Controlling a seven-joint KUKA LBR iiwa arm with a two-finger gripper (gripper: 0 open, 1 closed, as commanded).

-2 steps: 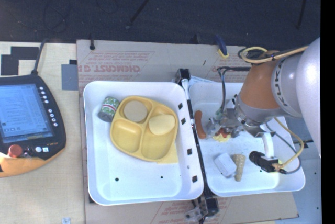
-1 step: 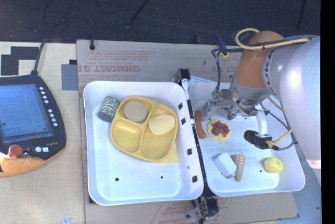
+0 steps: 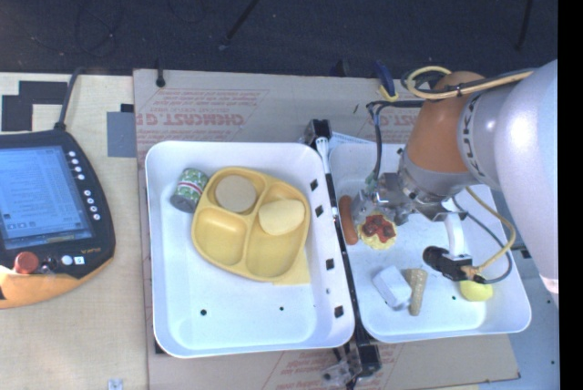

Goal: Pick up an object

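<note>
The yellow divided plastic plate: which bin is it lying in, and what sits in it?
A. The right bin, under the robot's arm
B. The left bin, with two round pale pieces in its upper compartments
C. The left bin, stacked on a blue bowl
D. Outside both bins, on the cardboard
B: the yellow divided plastic plate lies in the left white bin, with two round pale pieces in its upper compartments.

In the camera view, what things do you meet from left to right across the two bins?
Green can → yellow tray → hot dog → white block → cone → yellow ball.
</note>
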